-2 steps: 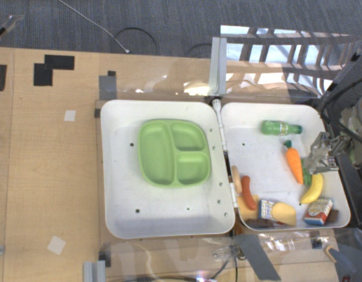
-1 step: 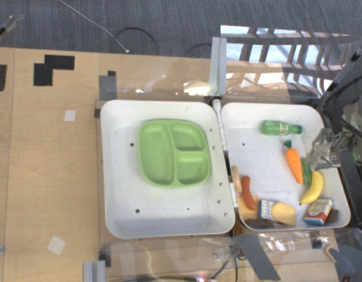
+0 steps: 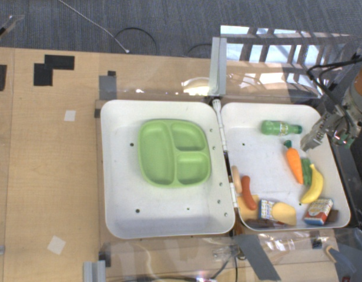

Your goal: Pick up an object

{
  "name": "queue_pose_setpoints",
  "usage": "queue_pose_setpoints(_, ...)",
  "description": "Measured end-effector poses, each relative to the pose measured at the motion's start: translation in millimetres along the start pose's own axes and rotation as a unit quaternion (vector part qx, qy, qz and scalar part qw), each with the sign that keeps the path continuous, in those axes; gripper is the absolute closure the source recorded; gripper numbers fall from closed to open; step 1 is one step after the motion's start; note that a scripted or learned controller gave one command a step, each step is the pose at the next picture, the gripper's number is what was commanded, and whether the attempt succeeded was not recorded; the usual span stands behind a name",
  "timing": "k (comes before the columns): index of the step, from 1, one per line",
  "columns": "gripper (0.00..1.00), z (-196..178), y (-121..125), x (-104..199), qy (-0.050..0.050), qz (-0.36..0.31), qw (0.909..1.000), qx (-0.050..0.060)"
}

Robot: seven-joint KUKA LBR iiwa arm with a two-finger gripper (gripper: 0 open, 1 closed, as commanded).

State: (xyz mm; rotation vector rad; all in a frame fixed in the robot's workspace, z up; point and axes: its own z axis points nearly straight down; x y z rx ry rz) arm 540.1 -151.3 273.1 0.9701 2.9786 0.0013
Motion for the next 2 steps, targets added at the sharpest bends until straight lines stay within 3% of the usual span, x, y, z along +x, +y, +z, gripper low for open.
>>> queue_pose_setpoints(1,1.00,15.4,8.0,64.0,0.002,0.093,0.9957,0.000)
queue_pose_setpoints(2,1.00,34.9,129.5,-21.0,0.002,0.057,0.9984,0.000)
